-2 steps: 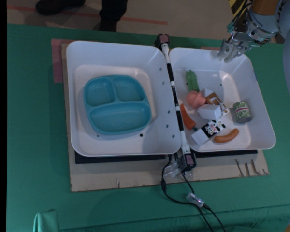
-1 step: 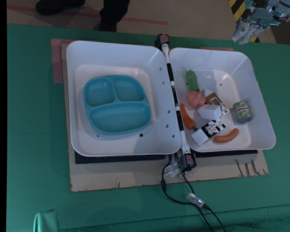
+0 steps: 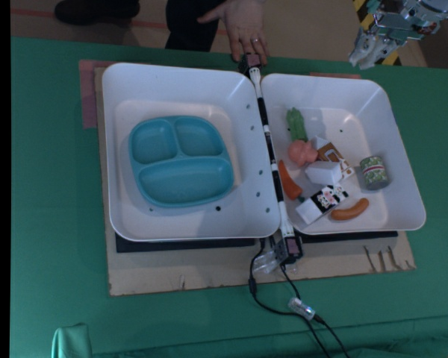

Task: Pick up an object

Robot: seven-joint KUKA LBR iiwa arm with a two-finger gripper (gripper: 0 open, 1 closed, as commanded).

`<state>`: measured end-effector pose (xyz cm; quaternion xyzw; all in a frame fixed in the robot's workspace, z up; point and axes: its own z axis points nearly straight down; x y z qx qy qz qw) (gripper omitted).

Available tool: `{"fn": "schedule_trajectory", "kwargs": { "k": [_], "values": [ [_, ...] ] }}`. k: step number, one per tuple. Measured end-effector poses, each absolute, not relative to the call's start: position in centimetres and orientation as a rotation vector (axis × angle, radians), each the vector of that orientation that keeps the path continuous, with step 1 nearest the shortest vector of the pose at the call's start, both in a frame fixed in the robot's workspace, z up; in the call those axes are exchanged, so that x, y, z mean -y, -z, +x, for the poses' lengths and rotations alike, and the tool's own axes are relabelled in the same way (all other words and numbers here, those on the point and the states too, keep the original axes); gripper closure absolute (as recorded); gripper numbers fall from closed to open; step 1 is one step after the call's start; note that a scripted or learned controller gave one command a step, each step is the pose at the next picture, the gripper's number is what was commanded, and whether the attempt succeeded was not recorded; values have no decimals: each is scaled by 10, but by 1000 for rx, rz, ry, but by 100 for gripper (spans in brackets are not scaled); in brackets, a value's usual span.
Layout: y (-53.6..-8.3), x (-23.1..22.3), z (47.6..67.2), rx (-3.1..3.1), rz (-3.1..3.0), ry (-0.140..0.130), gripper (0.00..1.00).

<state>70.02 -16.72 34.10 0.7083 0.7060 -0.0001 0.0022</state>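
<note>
Tool [image 3: 364,55] above the table's [image 3: 52,162] far right corner, beyond the right bin [image 3: 403,170]; jaw state impossible to tell. Toys in that bin, sausage [image 3: 349,210] nearest.

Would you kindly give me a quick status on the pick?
Tool high, beyond right bin's far corner. Toys piled in that bin, none grasped. Person's hand at the bins' far edge.

The right bin [image 3: 403,192] holds a small heap of toy food: a green vegetable [image 3: 296,124] lying toward the back, a pink lump [image 3: 302,153] beside it, an orange carrot [image 3: 288,180] along the divider, white cartons [image 3: 323,173], a cow-print box [image 3: 322,203], a sausage [image 3: 349,210] and a small can [image 3: 374,171] on its side.
</note>
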Motion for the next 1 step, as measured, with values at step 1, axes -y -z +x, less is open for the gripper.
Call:
{"fn": "schedule_trajectory", "kwargs": {
  "k": [1],
  "values": [
    [-337,188,700,-2211,2222,0,100]
  ]
}}
